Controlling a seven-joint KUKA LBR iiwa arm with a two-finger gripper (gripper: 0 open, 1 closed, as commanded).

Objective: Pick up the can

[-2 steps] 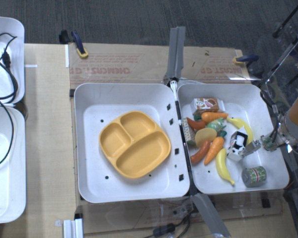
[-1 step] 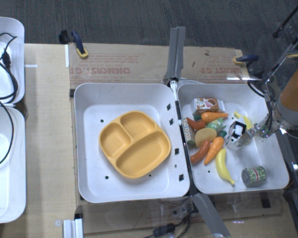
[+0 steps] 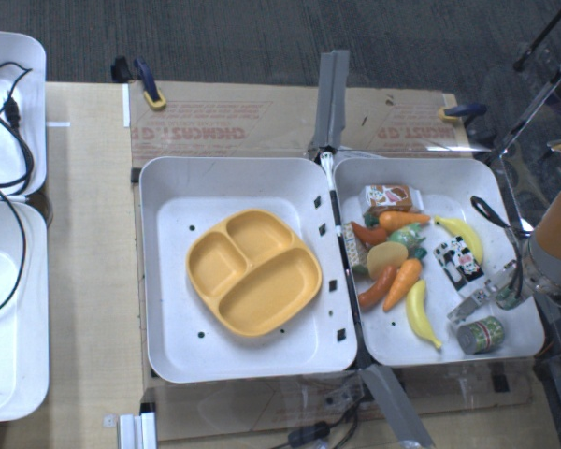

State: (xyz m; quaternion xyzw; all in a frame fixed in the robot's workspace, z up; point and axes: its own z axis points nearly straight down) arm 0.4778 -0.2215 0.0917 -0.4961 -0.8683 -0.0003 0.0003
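- Lying on its side in the lower right corner of the right bin point(image 3: 374, 349), the can point(image 3: 481, 335) shows a green label and a grey metal end; the print on the label is too small to read.
- Its long axis runs roughly left to right across the frame, slightly tilted, with the lighter metal end toward the left.
- The gripper point(image 3: 481, 299) sits just above the can in the frame, at the right edge of the right bin; its metal fingers reach left and down toward the can, and nothing is visibly between them. How far apart they stand is hard to judge from this angle.
- The arm point(image 3: 553, 241) is cut off by the right edge of the frame, so just its orange band and part of the wrist are in view.
- Left of the can are a yellow banana point(image 3: 421, 314) and two orange carrots point(image 3: 393, 283), with more toy food piled toward the bin's upper left: a small box point(image 3: 389, 196), another carrot and a second banana point(image 3: 464, 235). A black-and-white item point(image 3: 457, 256) near the middle is hard to identify.
- The left bin point(image 3: 168, 279) holds a yellow divided plate point(image 3: 253, 272) with three compartments.
- A white unit with black cables point(image 3: 9, 148) is cut off at the left edge of the frame.
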